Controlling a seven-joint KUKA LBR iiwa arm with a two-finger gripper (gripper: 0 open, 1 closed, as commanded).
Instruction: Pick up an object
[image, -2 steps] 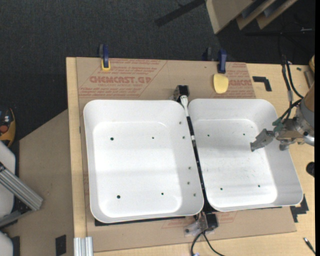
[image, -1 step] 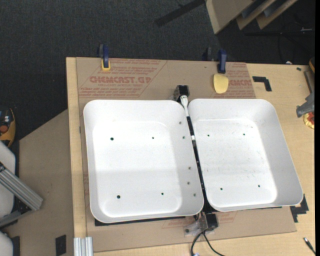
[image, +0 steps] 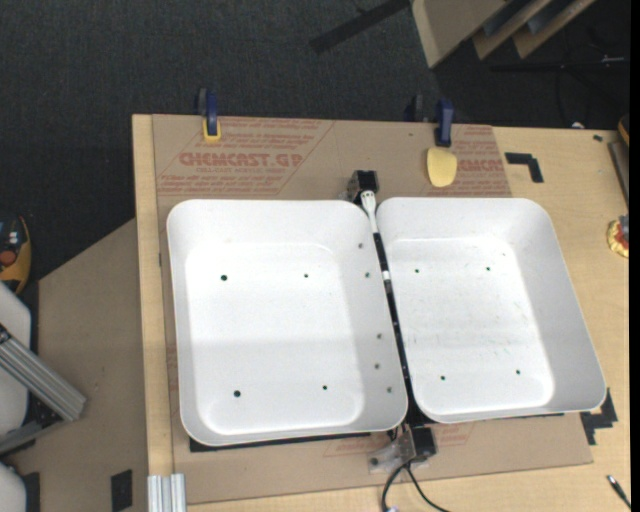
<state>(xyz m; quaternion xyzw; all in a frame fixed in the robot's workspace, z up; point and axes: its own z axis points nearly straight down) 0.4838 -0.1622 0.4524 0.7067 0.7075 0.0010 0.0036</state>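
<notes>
Two shallow white plastic bins (image: 190, 300) side by side on a brown cardboard-covered bench (image: 330, 150).
Gripper state cannot be told — likely failure: closing on nothing, no object visible in either bin.

Smooth white plastic bins (image: 200, 330), matt cardboard board (image: 300, 150)

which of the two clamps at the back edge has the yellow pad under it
The right clamp, behind the right bin; the left clamp has none.

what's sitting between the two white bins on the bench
In the camera view, a thin black strip runs along the seam between the left bin and the right bin, ending at a small black fitting.
</notes>
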